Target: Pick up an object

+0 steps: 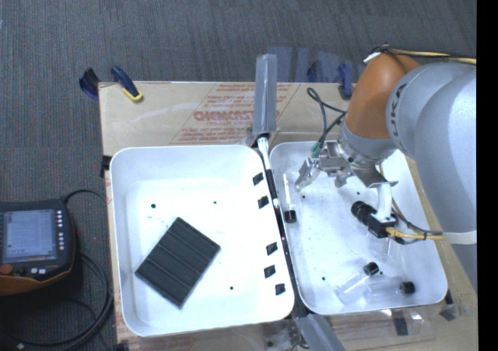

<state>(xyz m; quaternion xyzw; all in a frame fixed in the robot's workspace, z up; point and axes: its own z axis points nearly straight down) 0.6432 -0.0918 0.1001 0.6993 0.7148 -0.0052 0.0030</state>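
Two clear little bottles with dark caps [372, 279] lie on their sides near the front edge of the right bin [436, 295], close to its front right corner, one just beside the other. A flat dark ridged pad [178, 261] lies at an angle on the floor of the left bin [124, 186], well apart from the arm. The gripper [302, 178] hangs low over the back left part of the right bin, near the divider, with nothing seen between its fingers. Whether they are spread or pinched I cannot tell. For a clean pick, I judge it should centre over one bottle, turn the fingers across its narrow body, and close slowly so it does not roll. The grey arm [436, 131] reaches in from the right, orange band [377, 100] above the wrist, bent downward.
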